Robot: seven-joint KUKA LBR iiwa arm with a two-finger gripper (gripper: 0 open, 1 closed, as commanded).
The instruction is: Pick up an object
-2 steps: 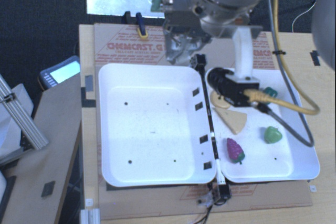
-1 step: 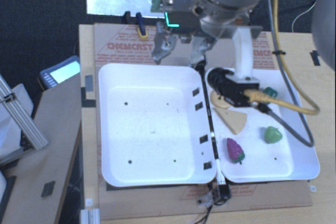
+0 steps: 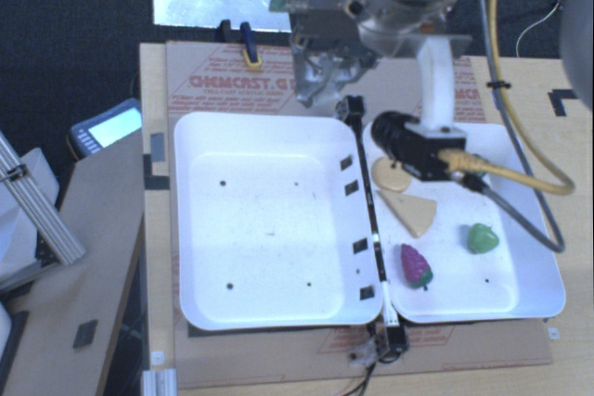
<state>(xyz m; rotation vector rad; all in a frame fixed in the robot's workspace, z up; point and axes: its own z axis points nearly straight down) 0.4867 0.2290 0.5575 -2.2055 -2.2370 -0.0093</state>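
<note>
Holding 3 items, right bin (image 3: 534,292): tan wedge (image 3: 411,210), purple fruit (image 3: 416,265), green fruit (image 3: 482,238). Gripper (image 3: 320,79) state: can't tell.

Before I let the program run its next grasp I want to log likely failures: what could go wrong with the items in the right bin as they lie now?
1. The purple berry toy lies close to the divider between the bins; a finger might strike that wall.
2. The beige wedge touches the beige round piece, so a grasp could nudge both.
3. The green toy looks small and rounded and may slip out.
</note>
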